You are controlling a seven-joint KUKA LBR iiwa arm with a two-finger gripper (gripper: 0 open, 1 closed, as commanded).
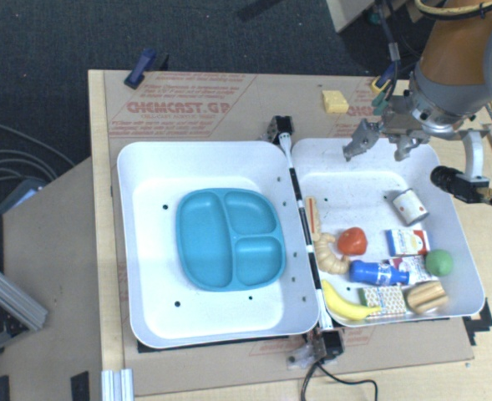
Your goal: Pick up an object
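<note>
Camera view from above takes in two shallow white bins side by side on a brown bench [187,98]. The left bin [145,165] holds a blue divided plate [230,238] lying flat near its middle. The right bin [333,161] holds a cluster of small things toward its near end: a red tomato [352,241], a beige knobbly piece [327,253] just left of it, a banana [342,302] along the near left edge, a blue bottle [377,272], a small red and white carton [407,242], a green ball [438,263], a bread roll [424,296] and a patterned packet [384,300]. A small grey and white can [407,206] lies apart from the cluster, nearer the far right side of that bin. The arm [463,32] reaches in from the upper right, and its gripper [383,143] hangs over the far edge of the right bin with its two fingers [358,140] spread apart and nothing between them, well apart from the can and the cluster. A yellow block [335,102] sits on the bench beyond the right bin, and a blue clip [140,68] lies at the far left corner of the bench.
</note>
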